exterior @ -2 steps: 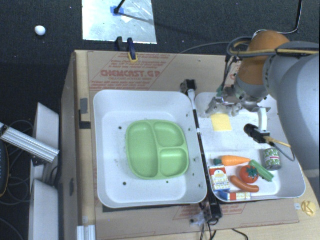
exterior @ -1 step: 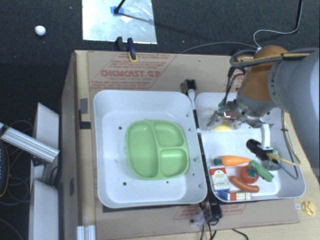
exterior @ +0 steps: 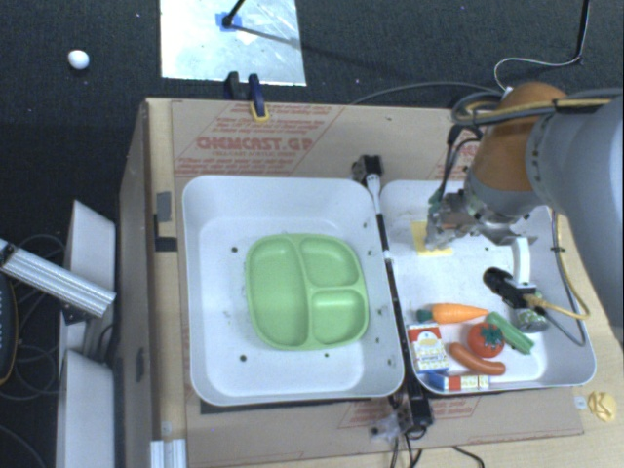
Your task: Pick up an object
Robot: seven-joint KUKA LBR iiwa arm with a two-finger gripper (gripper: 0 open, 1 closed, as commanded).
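The hotdog (exterior: 477,359), tomato (exterior: 487,339) and carrot (exterior: 456,313) lie at the right bin's (exterior: 575,373) six o'clock. Toward twelve o'clock, the gripper (exterior: 444,224) hangs over a yellow block (exterior: 429,239), seemingly mid-approach; how its pincer stands, I cannot tell. Next it likely must descend and close. Farther off, the board (exterior: 255,140) reads "CHEMCAST".

A green divided plate (exterior: 305,290) is lying in the left bin (exterior: 210,222) (near its middle), with a small white ball (exterior: 79,59) sitting on the dark floor.
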